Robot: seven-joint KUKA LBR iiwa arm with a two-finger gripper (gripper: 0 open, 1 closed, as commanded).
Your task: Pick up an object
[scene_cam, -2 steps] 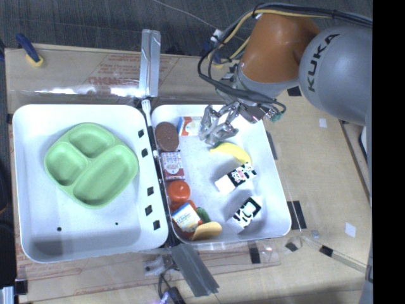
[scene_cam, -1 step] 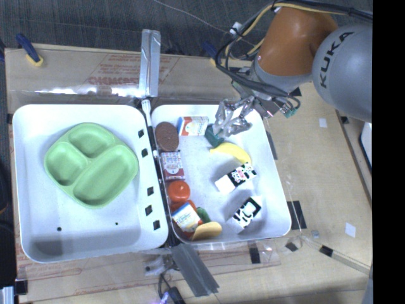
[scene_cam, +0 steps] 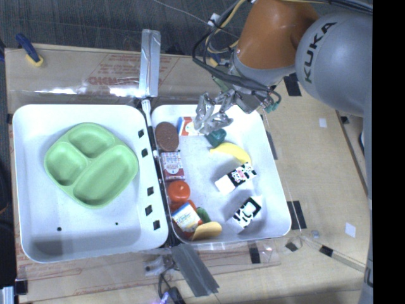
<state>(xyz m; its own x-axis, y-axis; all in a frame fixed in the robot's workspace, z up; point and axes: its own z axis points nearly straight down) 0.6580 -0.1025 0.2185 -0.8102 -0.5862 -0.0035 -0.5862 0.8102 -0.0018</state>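
Gripper positioned over the right bin, at the bin's 12 o'clock edge, beneath the grey arm with its orange band. Metal fingers pointed down and toward 7 o'clock. Degree of opening: could not be determined, fingers too cluttered and blurred. Nothing seen held between them.

Nearest candidate object: small teal item, located directly below the fingertips at 6 o'clock, touching or just beside them; contact could not be confirmed. Yellow banana lay just beyond the teal item, at 5 o'clock from the gripper. Red-and-white carton sat at 8 o'clock from the gripper, close beside the fingers. Brown round disc lay further out at 8 o'clock, against the bin's left wall.

Remaining contents of the right bin: red-and-white packet under the disc, red tomato-like piece below that, a small labelled container, a tan bread-shaped piece at the bin's 7 o'clock corner. Two black-and-white patterned blocks, upper block and lower block, occupied the bin's 4 to 5 o'clock area, well apart from the gripper.

Left bin held a green divided plate.
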